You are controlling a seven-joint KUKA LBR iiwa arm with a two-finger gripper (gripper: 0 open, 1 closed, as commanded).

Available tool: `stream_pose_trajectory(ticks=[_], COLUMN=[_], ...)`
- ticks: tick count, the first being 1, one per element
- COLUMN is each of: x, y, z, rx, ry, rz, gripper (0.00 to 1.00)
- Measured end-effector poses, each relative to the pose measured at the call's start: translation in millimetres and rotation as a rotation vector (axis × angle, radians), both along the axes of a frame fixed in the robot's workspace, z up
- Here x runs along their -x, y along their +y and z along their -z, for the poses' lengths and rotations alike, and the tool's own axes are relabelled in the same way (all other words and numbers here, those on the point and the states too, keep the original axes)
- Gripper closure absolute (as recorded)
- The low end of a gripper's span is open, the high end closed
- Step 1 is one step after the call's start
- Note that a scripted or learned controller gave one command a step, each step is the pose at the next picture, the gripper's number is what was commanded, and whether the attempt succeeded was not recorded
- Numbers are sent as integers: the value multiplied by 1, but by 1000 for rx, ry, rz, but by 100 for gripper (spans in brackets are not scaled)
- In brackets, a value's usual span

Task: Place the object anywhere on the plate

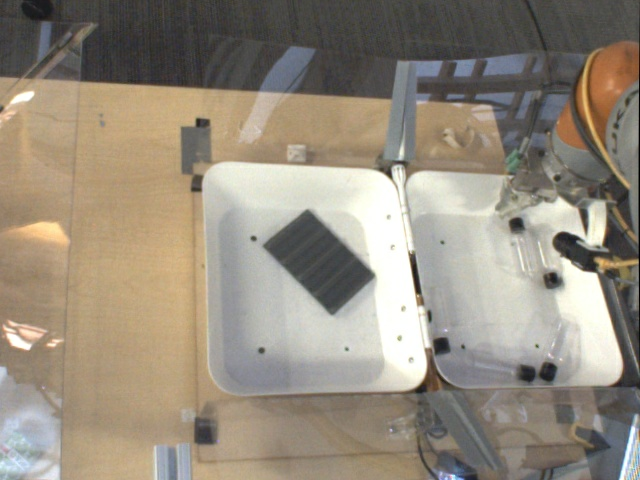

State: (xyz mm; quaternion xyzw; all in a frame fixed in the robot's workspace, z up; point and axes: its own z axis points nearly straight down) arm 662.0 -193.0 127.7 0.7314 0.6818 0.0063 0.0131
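Observation:
A dark grey ribbed rectangular plate (319, 261) lies turned at an angle in the middle of the left bin (225, 298). Several clear tubes with black caps lie in the right bin (460, 218): one tube (531, 254) near the upper right, another tube (482, 358) along the front edge, a third tube (556, 348) at the front right. My gripper (522, 190) hangs over the right bin's far right corner, just above the upper tube's black cap (516, 225). I see nothing held in it.
The grey arm with its orange band (605, 88) comes in from the upper right. A metal divider post (400, 118) stands behind the gap between the bins. Small black brackets (202, 133) sit on the wooden bench around the left bin.

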Motion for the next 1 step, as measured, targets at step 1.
stream_pose_trajectory(ticks=[1], x=[0], y=[0], z=[0], rx=[0], ry=[0], rz=[-1], gripper=[0])
